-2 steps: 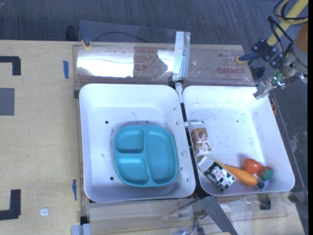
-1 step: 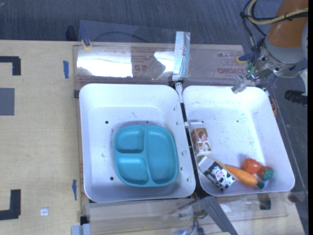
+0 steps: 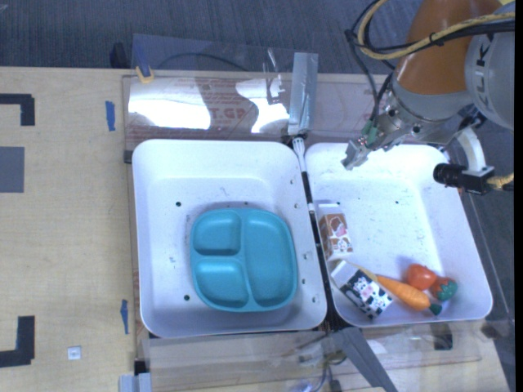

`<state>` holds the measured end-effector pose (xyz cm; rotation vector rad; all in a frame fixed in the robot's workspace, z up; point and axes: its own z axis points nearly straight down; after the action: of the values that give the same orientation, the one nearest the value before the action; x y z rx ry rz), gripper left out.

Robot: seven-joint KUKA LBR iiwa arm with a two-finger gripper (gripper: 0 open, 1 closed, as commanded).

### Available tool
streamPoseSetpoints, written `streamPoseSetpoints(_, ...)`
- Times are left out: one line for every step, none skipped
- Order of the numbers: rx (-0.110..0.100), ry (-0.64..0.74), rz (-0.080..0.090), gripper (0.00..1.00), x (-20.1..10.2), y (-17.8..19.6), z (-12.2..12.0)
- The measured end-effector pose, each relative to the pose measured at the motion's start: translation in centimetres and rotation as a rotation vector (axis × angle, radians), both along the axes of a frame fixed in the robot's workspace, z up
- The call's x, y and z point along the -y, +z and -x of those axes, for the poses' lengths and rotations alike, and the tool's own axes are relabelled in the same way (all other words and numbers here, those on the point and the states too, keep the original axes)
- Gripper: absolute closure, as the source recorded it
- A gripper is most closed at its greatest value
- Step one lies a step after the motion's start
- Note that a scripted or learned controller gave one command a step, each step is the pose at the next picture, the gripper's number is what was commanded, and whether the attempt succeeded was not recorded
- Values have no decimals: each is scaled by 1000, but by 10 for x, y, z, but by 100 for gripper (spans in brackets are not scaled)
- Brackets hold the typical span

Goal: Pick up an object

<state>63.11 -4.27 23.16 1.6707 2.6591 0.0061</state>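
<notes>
Starting at the left, the left bin [image 3: 155, 219] carries a teal divided plate [image 3: 243, 257], sitting flat a little below the bin's middle, its single large compartment on the right side and two smaller ones stacked on the left.

Across the divider now into the right bin [image 3: 458, 219]. Tight against its left wall lies a small brown-and-white packet [image 3: 335, 233], long axis running up and down the view; the print on it is too small to read. Just below, a black-and-white cow-patterned block [image 3: 365, 292] sits tilted, near the bin's lower left corner, its markings hard to resolve.

Just beside the block comes the toy carrot [image 3: 402, 291], lying on the bin floor, long axis slanting from upper left down to lower right, with its green end at the lower right. Just above it is a red tomato-like piece [image 3: 420, 276]. A small red-and-green item [image 3: 445, 287] lies close beside the carrot's green end; I cannot tell whether they touch.

Up top, the gripper [image 3: 356, 155] hangs over the bin's upper left corner, well apart from all the toys. It looks blurred and small, and whether its claw is spread or pressed together I cannot tell. The arm [image 3: 445, 35] above it is cut off by the top and right edges
</notes>
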Motion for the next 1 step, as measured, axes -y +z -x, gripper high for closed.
streamPoseSetpoints(-4, -85, 2, 100, -7, -49, -32)
